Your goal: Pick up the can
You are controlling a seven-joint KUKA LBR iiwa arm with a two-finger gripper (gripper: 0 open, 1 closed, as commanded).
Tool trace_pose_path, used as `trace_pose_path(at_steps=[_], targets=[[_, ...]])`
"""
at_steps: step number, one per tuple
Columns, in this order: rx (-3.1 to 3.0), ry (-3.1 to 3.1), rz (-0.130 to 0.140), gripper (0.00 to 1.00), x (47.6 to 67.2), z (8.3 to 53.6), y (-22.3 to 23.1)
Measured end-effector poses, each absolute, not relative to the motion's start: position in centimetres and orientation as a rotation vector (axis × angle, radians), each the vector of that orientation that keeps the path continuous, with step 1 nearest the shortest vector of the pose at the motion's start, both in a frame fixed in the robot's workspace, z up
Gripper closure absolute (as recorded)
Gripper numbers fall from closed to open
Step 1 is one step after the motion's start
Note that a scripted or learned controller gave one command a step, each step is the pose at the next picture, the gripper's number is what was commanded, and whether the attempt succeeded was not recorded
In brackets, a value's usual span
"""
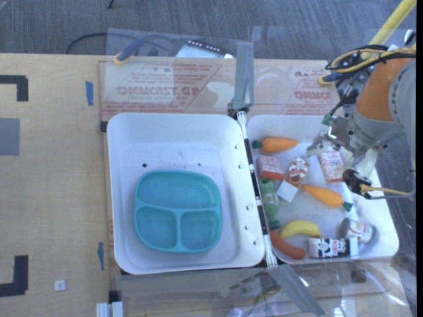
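Looking at the right bin (390,233), the can (359,230) seems to be the small one lying on its side just right of the banana (301,228), grey end facing the banana, tucked near the bin's front corner. A black-and-white carton (328,246) sits just below and right of the banana, touching or nearly touching the can, so it's boxed in a bit.

The gripper (349,164) hangs well up and to the right of the banana, over a small pale box (330,165), nowhere near the can. Honestly can't tell whether it's wide or narrow from this angle, since the wrist blocks the view, and I see nothing held.

My guess is it's parked high to clear the clutter before coming down. The rounded side will probably roll.
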State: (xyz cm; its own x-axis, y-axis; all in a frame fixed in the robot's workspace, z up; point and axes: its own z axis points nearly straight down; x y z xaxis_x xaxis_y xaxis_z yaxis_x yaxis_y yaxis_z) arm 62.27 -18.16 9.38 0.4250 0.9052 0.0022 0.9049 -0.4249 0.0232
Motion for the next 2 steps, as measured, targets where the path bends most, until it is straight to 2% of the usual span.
trace_pose_path(at_steps=[1,2], targets=[[2.824,1.386,0.045,0.0,59.85,9.58,-19.32],[2.824,1.386,0.044,0.0,59.84,9.56,-19.32]])
